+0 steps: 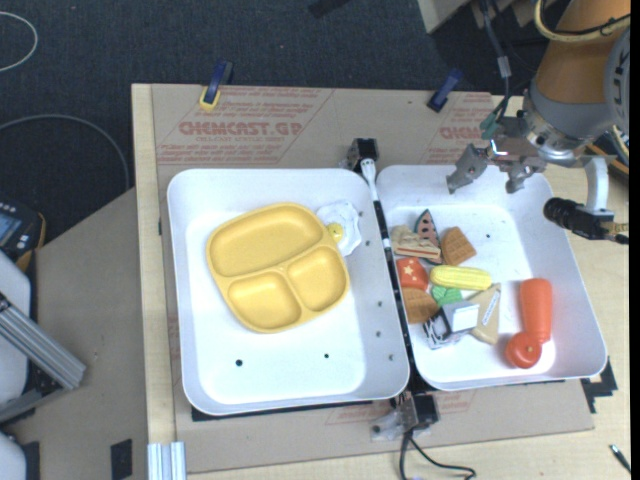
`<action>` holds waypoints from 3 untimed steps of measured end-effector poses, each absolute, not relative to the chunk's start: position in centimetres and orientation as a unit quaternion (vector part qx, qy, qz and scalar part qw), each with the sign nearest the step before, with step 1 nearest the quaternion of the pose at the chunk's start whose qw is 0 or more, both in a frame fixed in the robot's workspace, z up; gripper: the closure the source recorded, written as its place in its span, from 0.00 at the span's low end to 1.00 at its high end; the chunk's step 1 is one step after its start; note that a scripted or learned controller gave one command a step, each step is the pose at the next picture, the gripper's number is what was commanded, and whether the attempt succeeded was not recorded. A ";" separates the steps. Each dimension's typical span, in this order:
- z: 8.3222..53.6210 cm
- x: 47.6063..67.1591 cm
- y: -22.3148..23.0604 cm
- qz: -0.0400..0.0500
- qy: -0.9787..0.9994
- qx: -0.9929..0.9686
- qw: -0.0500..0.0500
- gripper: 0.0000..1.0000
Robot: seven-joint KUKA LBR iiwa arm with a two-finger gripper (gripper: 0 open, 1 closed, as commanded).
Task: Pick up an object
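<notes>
Scanning left to right: left bin (200, 348) holds a yellow divided plate (277, 265), with a small fried-egg toy (338, 230) touching its upper right rim. Right bin (575, 298) holds the clutter: a dark wedge slice (426, 224), brown bread piece (458, 245), red tomato-like piece (412, 273), yellow corn cob (461, 279), a small grey-white packet (462, 317), then an orange-red bottle (532, 320) lying apart near the right wall. Jaws (491, 173) hang above the far rim of the right bin, spread wide, nothing between them; grey arm (580, 58) behind.

Step in hand, as I judge it: choosing a target and descending. No object picked yet. Best bet is probably the bottle, since it lies clear of the pile and gives room for both fingers. Straddle it across its narrow width, not along its length. Centre over the body, not the cap. Pile items touch each other, so a grab there risks a pinch on two or a slip.
</notes>
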State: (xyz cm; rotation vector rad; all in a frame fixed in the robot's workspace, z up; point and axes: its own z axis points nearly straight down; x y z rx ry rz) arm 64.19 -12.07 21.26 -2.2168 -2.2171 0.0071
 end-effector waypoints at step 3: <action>8.2 64.1 -12.4 0.002 -0.707 -0.707 0.003 0.00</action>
